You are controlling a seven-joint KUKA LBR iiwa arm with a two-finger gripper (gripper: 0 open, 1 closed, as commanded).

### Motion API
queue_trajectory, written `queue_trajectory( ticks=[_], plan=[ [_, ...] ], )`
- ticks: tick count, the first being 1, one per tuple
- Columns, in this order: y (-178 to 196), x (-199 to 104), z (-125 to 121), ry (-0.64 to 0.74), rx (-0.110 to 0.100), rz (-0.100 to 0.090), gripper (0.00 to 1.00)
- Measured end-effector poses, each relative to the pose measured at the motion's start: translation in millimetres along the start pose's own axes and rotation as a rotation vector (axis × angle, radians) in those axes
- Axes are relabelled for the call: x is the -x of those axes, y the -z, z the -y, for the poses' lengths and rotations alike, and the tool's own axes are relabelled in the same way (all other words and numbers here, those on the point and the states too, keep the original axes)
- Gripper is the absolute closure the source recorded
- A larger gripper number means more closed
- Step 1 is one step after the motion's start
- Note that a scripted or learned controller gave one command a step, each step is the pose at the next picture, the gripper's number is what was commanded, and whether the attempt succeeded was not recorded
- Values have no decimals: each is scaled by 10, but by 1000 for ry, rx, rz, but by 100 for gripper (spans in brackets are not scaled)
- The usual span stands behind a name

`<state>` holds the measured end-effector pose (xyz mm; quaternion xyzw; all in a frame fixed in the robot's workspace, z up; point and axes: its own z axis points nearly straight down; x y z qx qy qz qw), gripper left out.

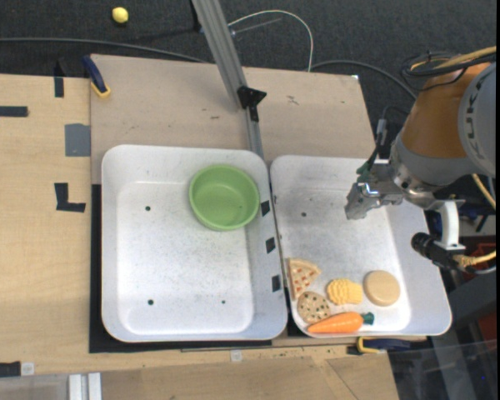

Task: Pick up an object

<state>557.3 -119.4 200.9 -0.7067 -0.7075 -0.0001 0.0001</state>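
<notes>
The right bin [317, 182] holds several toy foods along its near edge: a pizza slice [301, 274], a chocolate-chip cookie [314, 306], a yellow corn piece [344, 291], a tan round bun [382, 287] and an orange carrot [338, 322]. A green bowl [224, 197] sits in the left bin [133, 248] near its far right corner. My gripper [360, 202] hangs over the right bin's far right part, well above and behind the foods, with nothing seen between its fingers.
A grey metal pole [225, 48] slants down to the gap between the bins. Cables [275, 23] lie behind the bench. The arm's body [450, 132] overhangs the right bin's right rim. A small yellow ball [120, 14] lies on the floor at the far left.
</notes>
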Motion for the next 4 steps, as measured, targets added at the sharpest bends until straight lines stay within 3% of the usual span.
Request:
queue_trajectory(
  ticks=[4],
  plan=[
    [147, -2005, -12, 5, -2, -1, 100]
  ],
)
